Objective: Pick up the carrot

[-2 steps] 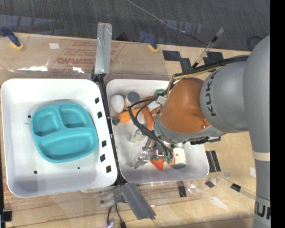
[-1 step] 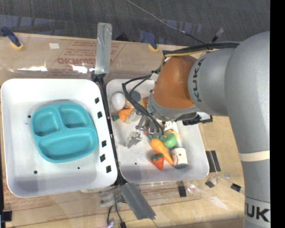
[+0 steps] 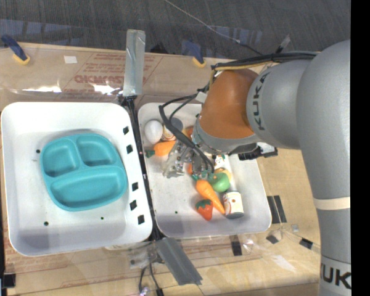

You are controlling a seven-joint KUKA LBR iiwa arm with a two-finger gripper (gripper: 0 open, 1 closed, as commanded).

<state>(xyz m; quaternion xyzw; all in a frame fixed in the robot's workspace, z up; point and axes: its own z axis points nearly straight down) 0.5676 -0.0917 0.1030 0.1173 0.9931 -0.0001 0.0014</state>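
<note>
A: You're picking from a crowd. The carrot (image 3: 209,195) lies near the right bin's (image 3: 172,221) front edge, touching a green fruit (image 3: 220,181) and just beside a strawberry (image 3: 204,209)

B: And the gripper (image 3: 184,162)?

A: Above the bin's middle; I can't tell its grip. You could snag a neighbour. I count one carrot, one egg (image 3: 153,130), one small can (image 3: 233,204), one blue tray (image 3: 83,170), two bins
</note>
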